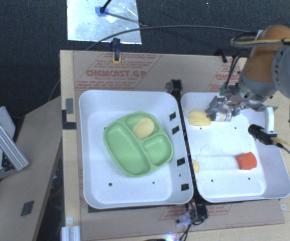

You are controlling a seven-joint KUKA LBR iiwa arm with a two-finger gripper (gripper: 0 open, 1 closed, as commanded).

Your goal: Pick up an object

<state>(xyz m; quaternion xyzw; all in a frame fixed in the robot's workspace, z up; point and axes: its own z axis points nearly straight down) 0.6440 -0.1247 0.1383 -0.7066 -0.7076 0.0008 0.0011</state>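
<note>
My gripper (218, 111) hangs low over the far left part of the right bin (270, 185), reaching in from the right. A pale yellow lump (198, 118) lies right beside it on its left, touching or almost touching the fingertips. An orange-red piece (246, 160) rests on the bin floor toward the near right. In the left bin (95, 134) a green divided plate (135, 149) holds a yellow round item (144, 128) in its far compartment.
A small yellowish bit (195, 165) lies at the right bin's left wall. Black clips (177, 115) run along the divider between the bins. A blue and yellow clamp (116, 49) stands at the board's far edge. A cable (285, 143) trails at the right.
</note>
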